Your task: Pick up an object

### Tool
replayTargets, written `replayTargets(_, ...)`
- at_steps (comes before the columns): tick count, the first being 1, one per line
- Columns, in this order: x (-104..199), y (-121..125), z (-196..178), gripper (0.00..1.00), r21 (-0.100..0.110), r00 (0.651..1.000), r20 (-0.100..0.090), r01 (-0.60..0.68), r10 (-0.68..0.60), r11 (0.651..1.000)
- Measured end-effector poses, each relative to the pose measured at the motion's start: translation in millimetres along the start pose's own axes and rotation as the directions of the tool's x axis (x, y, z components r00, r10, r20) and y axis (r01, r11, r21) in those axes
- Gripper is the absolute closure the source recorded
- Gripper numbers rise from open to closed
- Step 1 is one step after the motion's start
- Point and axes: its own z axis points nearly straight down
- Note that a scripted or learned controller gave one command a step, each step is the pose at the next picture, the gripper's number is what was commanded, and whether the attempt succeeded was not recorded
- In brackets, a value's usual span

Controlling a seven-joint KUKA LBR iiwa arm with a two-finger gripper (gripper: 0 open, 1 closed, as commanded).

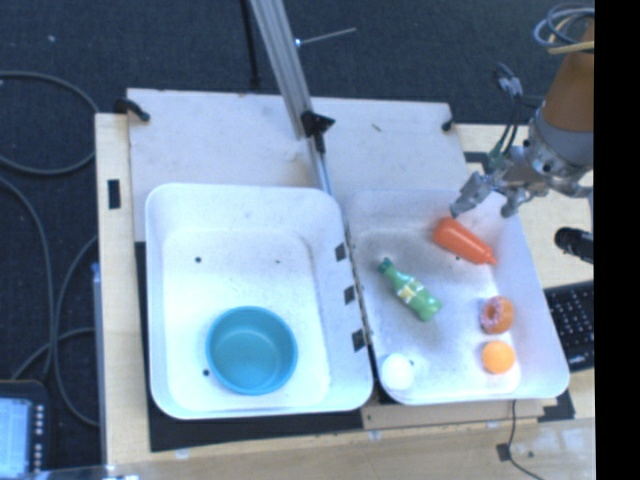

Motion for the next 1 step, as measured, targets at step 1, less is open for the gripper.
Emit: replayTargets(1, 5.3, -1.4, 61.6, 0.00, 0.007, 1.000, 0.001, 0.002, -0.002, 1.000)
